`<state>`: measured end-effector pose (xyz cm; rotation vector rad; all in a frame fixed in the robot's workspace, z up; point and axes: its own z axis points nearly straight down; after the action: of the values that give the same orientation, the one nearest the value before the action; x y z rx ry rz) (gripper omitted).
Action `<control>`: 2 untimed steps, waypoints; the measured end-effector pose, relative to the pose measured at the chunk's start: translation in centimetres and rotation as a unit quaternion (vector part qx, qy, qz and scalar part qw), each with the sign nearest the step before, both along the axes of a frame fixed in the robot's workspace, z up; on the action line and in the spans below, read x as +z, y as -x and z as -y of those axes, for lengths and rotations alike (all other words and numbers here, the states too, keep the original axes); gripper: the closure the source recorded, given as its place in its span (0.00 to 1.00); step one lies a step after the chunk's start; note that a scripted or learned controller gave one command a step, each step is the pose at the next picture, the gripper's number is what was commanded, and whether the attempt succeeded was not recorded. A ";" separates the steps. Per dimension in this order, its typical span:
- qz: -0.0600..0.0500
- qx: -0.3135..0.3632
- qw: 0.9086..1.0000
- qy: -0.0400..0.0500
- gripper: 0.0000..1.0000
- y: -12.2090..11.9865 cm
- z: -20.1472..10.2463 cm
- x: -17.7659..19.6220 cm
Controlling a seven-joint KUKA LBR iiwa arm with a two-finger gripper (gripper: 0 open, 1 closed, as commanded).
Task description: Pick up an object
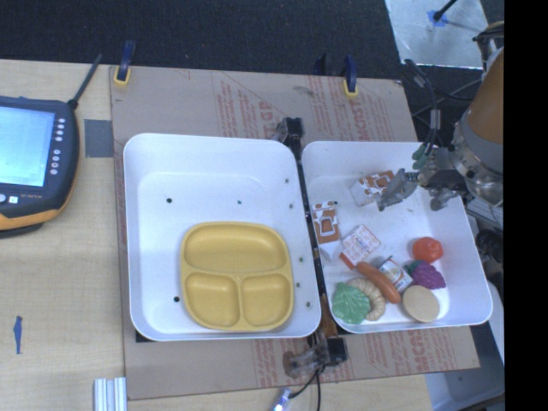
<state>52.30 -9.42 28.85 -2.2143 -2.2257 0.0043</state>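
Note:
The right bin (pixel 445 157) holds several small toy foods. An orange-and-white packet (pixel 374 187) lies near its middle, with a carton (pixel 324 221) and another packet (pixel 360 242) to the left. A red tomato (pixel 427 249), purple grapes (pixel 426 274), an orange carrot (pixel 378 281), a green leafy piece (pixel 350 302) and a tan round piece (pixel 420 304) crowd the front. My gripper (pixel 419 193) hangs over the bin's upper right part, just right of the orange-and-white packet. Its two fingers are spread open with nothing between them.
The left bin (pixel 154 169) holds a yellow divided plate (pixel 237 276). A tablet-like device (pixel 30 161) sits on the bench at the far left. Clamps (pixel 349 74) hold the cardboard sheet under the bins.

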 end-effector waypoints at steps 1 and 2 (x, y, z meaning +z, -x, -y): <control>-0.002 0.000 1.000 0.000 0.00 3.1 2.4 -14.6; -0.001 0.000 1.000 -0.001 0.00 2.2 1.9 -19.8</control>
<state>50.05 -11.31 9.08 -2.2126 -2.2239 0.0058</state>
